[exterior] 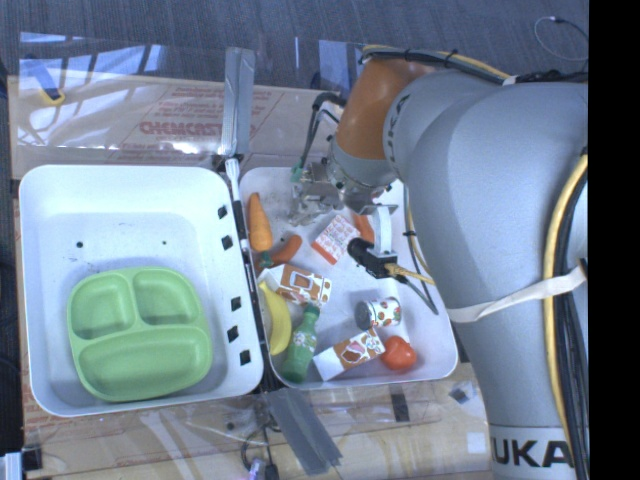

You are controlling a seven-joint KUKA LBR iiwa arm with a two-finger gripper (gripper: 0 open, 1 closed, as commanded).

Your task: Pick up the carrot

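Two white bins are seen side by side on a table [120, 118]. A green tray [140, 333] with three compartments is held in the left bin [60, 198]. The right bin [440, 353] is crowded: a carrot [259, 223] lies near its left wall, a banana [277, 320] and green bottle [300, 343] are placed below it, and a tomato [398, 354] rests in the lower right corner among small cartons. The grey arm [480, 198] is extended over this bin, its claw [322, 196] lowered near the upper end, right of the carrot.
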